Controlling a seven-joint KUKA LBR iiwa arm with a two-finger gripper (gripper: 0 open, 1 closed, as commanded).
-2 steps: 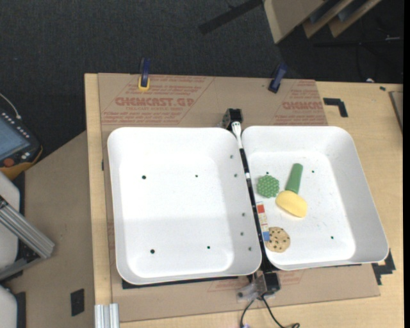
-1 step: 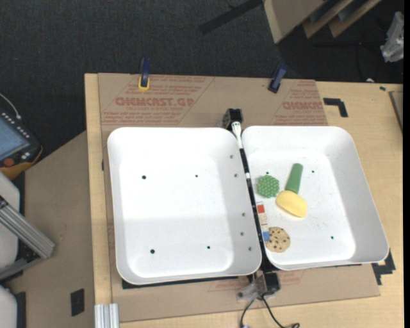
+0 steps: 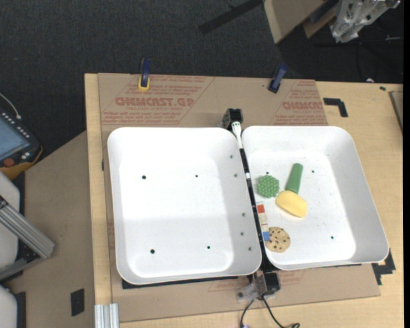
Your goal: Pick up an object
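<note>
Camera view: gripper (image 3: 354, 19) at top edge, whether open or closed cannot be told. Well below it, slightly leftward, right bin (image 3: 359, 192) holds green cylinder (image 3: 295, 177), yellow lump (image 3: 291, 205), cookie (image 3: 278, 239).

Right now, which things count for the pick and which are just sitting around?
For the pick, all in the right bin:
green stick
yellow lump
green bumpy ball
cookie

Just there:
left bin
blue clamps
cardboard sheet

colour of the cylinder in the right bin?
Green; the cylinder shows clearly in the camera view.
</note>
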